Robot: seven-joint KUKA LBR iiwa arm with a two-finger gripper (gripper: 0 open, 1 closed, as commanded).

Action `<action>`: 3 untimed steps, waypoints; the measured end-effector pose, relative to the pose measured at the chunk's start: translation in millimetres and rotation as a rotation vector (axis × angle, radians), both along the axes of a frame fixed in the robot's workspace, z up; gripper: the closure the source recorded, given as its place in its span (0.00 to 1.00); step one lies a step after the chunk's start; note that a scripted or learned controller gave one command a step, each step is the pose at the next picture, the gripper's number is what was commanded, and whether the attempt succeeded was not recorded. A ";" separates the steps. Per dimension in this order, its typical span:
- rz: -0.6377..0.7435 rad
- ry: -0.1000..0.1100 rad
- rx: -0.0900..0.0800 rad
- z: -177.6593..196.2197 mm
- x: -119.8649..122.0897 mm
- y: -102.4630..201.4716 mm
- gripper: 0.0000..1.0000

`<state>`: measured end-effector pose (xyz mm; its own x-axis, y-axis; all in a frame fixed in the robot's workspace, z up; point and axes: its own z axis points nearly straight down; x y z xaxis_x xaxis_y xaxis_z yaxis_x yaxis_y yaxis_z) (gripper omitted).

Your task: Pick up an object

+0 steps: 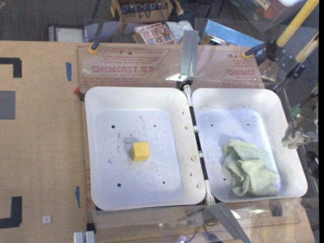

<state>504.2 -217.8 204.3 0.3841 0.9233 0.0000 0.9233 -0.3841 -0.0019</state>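
A small yellow cube [141, 151] lies on the floor of the left white bin [96, 110], a little left of its middle. In the right white bin [238, 103], a crumpled pale green cloth [249, 168] is bunched in the near right part of the floor, reaching toward the front rim.
A narrow ridge [196, 146] separates the two bins. Clear plastic sheets and a metal strip [189, 54] lie behind them, with boxes and clutter further back. A small grey metal piece [293, 133] sits just outside the right bin's right rim. Brown board [40, 146] stretches to the left.
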 end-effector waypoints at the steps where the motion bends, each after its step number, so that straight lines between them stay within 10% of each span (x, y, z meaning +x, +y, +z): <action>1: 0.209 -0.003 -0.003 48.9 -21.5 4.9 1.00; 2: 0.352 -0.005 -0.003 70.1 -24.4 33.5 1.00; 3: 0.133 -0.001 0.001 10.7 -20.7 4.7 1.00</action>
